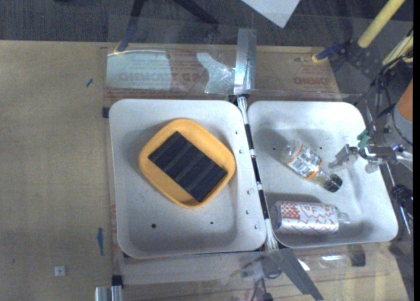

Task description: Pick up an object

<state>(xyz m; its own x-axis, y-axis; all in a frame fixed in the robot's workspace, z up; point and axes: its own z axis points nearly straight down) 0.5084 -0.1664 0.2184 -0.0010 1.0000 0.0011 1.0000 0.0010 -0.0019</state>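
Bins (125, 227) smooth white plastic, bench (46, 162) matt wood, small bottle (308, 164) clear glossy plastic, yellow tray (187, 162) matt with dark ribbed insert.

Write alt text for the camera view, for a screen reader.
A robot hand hovers over the right bin, beside a small clear bottle with a dark cap; a red-and-white patterned tube lies near the front wall. The left bin holds an orange tray with a dark ribbed insert.

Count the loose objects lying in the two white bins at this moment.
3. An orange tray with a dark ribbed insert in the left bin; a small clear bottle mid right bin; a red-and-white patterned pack along its near edge. None looks hidden.
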